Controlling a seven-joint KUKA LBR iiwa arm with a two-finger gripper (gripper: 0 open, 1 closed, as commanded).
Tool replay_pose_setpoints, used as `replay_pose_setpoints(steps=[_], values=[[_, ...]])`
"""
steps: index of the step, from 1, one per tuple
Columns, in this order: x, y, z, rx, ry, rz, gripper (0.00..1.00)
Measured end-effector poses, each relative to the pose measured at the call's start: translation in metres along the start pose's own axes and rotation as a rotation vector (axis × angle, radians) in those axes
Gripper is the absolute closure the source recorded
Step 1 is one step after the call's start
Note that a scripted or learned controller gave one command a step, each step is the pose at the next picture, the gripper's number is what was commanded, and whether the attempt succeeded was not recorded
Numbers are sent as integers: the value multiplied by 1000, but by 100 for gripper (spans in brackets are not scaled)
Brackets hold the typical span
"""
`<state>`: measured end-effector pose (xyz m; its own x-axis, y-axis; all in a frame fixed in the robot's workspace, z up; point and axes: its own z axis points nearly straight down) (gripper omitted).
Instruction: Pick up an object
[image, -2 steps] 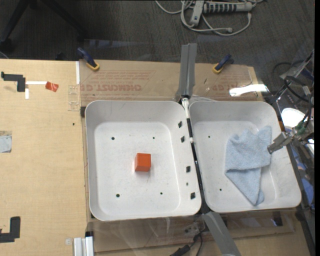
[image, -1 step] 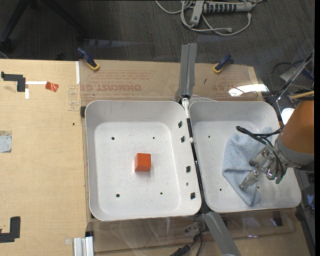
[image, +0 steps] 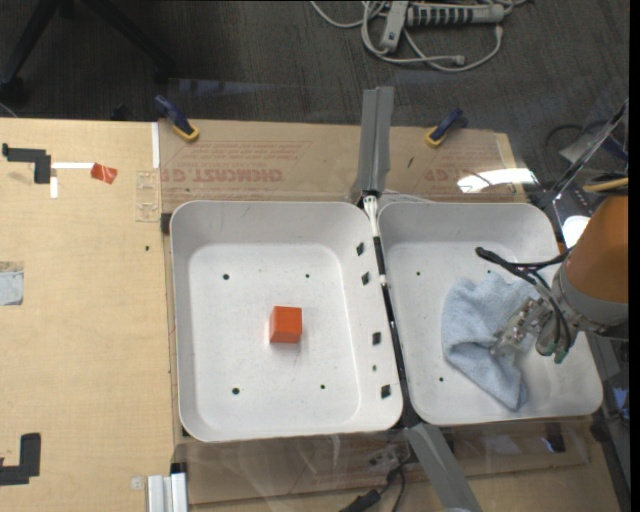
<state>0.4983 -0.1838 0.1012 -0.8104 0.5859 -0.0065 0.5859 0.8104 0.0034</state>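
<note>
Two white bins are sitting side by side on the counter (image: 90, 330). In the right bin (image: 440, 395) a crumpled grey cloth (image: 480, 335) is lying, the claw (image: 515, 335) pressing its edge, grip unreadable. An orange block (image: 286, 325) is resting mid left bin (image: 200, 300).
</note>
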Motion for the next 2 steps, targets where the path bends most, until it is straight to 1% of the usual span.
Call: replay_pose_setpoints(steps=[1,2], values=[[21,46,-72,3,6,-20,100],[-6,123,-103,4,6,173,100]])
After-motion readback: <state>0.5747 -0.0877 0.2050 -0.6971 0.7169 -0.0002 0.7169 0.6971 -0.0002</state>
